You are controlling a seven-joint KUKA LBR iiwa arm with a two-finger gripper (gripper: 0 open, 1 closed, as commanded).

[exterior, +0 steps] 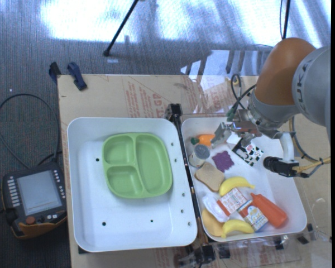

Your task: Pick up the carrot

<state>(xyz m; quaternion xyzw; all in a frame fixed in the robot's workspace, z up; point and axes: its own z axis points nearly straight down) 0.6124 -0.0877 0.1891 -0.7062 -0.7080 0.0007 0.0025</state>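
Observation:
The carrot point(205, 139), small and orange with a green tip at its left end, lies at the back left of the right bin point(299, 205). My gripper point(230, 140) hangs just to the carrot's right, above the bin's back part. Its fingers stand apart and open, with nothing between them; the left fingertip point(220, 134) is close to the carrot's right end. The grey arm with its orange band reaches in from the upper right.
A green divided plate point(138, 164) lies in the left bin point(84, 205). Crowding the right bin are a small round tin point(201, 151), a purple piece point(223, 161), a bread slice point(210, 176), two bananas point(236, 184), a packet point(233, 201) and an orange bottle point(269, 210).

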